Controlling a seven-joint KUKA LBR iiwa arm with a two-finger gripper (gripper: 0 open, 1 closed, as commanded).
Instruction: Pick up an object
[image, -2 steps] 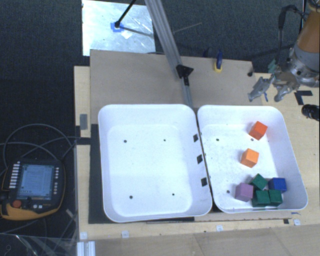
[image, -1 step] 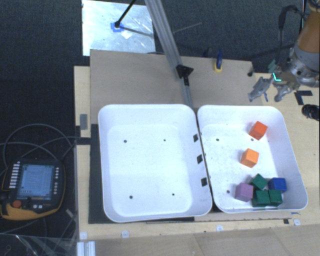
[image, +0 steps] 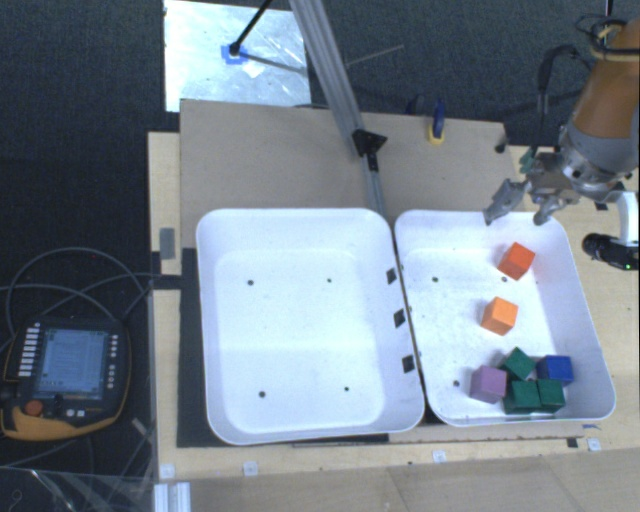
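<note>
Pincer (image: 522, 207) hovers above the right bin's (image: 585, 300) far rim, released, fingers spread, nothing between them: staged for descent, by my read. Nearest candidate, an orange block (image: 516, 260), lies just below it in the bin, apart. Second orange block (image: 499, 315) lies nearer the camera; purple, green and blue blocks (image: 523, 380) cluster in the near corner.

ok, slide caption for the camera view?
Open gripper above right bin, near orange cubes and corner block cluster.

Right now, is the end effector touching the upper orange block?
Apart. The camera view shows the end effector above the right bin's far rim, with bare white floor between it and the upper orange block.
</note>
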